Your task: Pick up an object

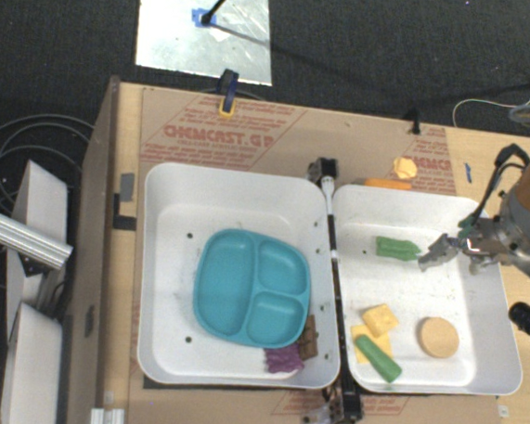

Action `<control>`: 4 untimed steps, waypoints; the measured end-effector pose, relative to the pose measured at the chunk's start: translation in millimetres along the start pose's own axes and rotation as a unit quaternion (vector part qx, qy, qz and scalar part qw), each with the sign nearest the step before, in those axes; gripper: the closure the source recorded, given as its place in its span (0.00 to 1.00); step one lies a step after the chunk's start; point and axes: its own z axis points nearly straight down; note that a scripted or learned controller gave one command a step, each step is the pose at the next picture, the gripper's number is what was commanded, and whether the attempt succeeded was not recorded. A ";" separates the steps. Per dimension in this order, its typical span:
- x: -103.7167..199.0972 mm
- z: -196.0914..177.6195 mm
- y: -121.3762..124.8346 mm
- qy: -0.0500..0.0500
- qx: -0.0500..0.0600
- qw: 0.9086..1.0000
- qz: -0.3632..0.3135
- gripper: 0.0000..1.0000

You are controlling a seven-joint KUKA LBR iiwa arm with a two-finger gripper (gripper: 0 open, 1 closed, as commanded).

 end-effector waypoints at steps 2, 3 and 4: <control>-35.9 36.4 -53.3 -0.002 -0.003 1.000 0.002 0.00; -37.3 104.9 -55.2 0.001 0.002 1.000 0.001 0.00; -37.8 90.8 -53.4 -0.001 -0.001 1.000 0.001 1.00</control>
